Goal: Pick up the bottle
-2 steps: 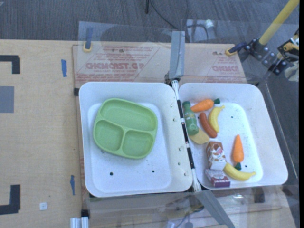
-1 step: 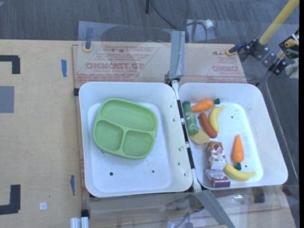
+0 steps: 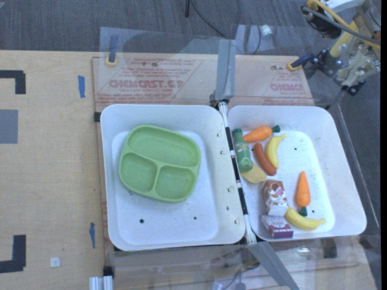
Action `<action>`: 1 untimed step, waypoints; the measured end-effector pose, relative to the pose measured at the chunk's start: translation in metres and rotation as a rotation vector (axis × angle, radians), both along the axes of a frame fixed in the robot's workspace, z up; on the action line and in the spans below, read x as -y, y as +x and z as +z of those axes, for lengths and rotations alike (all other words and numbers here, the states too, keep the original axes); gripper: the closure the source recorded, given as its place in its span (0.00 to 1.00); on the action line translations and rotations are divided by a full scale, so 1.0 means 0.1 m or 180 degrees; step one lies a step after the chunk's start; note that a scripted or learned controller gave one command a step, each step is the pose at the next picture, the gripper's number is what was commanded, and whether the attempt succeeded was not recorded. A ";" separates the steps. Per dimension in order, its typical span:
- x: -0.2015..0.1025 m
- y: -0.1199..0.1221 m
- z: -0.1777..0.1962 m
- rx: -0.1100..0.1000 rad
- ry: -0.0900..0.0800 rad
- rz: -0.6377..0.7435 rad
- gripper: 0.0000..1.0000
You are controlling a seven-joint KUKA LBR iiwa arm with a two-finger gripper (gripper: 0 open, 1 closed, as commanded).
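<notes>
With the gripper [image 3: 349, 62] up at the far right, beyond the right bin's [image 3: 338, 132] far corner and well apart from everything inside, cannot tell how open, nor make out anything held.

Look for the bottle [image 3: 243, 153] in that right bin: green, lying flat, lengthwise against the left wall, beside the seam with the left bin [image 3: 115, 138]. Judge the pick as not yet begun.

To do it well, travel in over the bin first, then descend straight onto the bottle's middle. Close across the narrow width, not along the length. Expect little room on the wall side, so allow for that before lowering. Mind the neighbours: a carrot [image 3: 260, 133] near the far end, a red sausage [image 3: 263, 159] just beside on the right, a pale yellow piece [image 3: 254, 175] seemingly touching the near end. Lift vertically to avoid dragging any of them. Expect a round body liable to roll if pinched off-centre.

Further out, ignore a banana [image 3: 275, 150], two small cartons [image 3: 275, 198], a second carrot [image 3: 302, 189], and a green divided plate [image 3: 160, 162] in the left bin.

Read "CHEMCAST" in red on the sheet [image 3: 145, 80] behind the bins, repeated in part to the right. Cannot read the bottle's label or the cartons' print.
</notes>
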State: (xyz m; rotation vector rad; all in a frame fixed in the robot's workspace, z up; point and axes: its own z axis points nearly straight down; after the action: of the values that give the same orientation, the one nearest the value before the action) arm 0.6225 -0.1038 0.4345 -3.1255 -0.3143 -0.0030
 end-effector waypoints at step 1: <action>0.03 0.00 0.10 0.0006 -0.0002 -0.0022 1.00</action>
State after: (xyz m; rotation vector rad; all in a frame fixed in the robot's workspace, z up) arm 0.6226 -0.1069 0.4444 -3.1273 -0.3035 -0.0058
